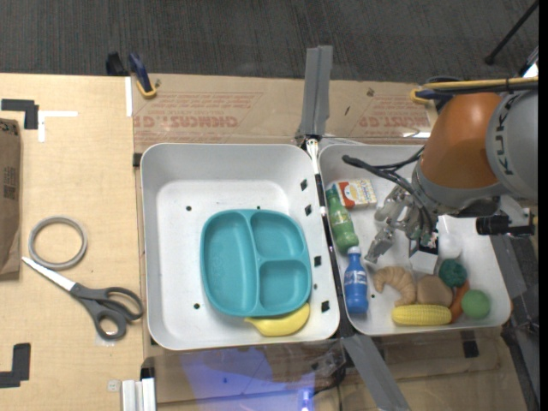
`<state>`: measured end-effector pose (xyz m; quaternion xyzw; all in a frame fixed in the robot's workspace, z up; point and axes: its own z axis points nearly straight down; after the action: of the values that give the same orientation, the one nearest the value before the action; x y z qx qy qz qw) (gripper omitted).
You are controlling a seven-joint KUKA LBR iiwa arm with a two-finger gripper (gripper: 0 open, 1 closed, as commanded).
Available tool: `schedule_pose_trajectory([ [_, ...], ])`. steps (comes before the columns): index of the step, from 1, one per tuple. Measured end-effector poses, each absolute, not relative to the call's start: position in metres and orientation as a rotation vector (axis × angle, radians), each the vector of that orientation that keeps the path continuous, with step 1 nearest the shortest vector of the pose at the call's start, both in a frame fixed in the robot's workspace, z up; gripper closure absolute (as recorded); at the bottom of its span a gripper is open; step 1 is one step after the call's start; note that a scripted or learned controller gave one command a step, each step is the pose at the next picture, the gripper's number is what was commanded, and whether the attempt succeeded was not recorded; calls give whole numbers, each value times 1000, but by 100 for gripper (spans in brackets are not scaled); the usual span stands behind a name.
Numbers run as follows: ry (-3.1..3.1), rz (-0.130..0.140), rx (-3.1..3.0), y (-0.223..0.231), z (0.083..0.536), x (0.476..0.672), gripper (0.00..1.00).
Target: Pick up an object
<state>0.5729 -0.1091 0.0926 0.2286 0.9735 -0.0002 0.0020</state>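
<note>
Bench: brown cardboard-covered surface (77, 169) bearing two shallow white bins side by side; dark carpet beyond its far edge.
Left of bins: a roll of tape (57, 241) and grey-handled scissors (90, 298) lie on the bench, near each other but apart.
Left bin (163, 229): holds a teal divided plate (255, 261) with three compartments, lying flat toward the near right corner; a yellow banana (281, 322) rests against the plate's near edge.
Right bin (505, 302): holds the loose objects.
Objects, left wall: a green bottle (342, 221) and a blue bottle with white cap (355, 281) lie end to end along the left wall.
Objects, far side: a small white carton with orange print (355, 193) sits near the far left corner.
Objects, near edge: a tan croissant (394, 278), a yellow corn cob (421, 315), a brown rounded item (434, 293), a dark green piece (452, 272) and a light green ball (475, 304) cluster along the near edge toward the near right corner.
Arm: grey with orange band (462, 144), reaching over the right bin's middle.
Gripper (390, 234): fingers spread apart, nothing between them, tips hanging just beyond the croissant and beside the blue bottle.
</note>
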Motion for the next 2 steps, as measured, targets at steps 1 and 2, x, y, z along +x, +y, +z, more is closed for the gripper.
schedule_pose_trajectory([
  [1,3039,-5,781,-98,93,530,0],
  [2,2932,-6,1091,-100,95,486,0],
])
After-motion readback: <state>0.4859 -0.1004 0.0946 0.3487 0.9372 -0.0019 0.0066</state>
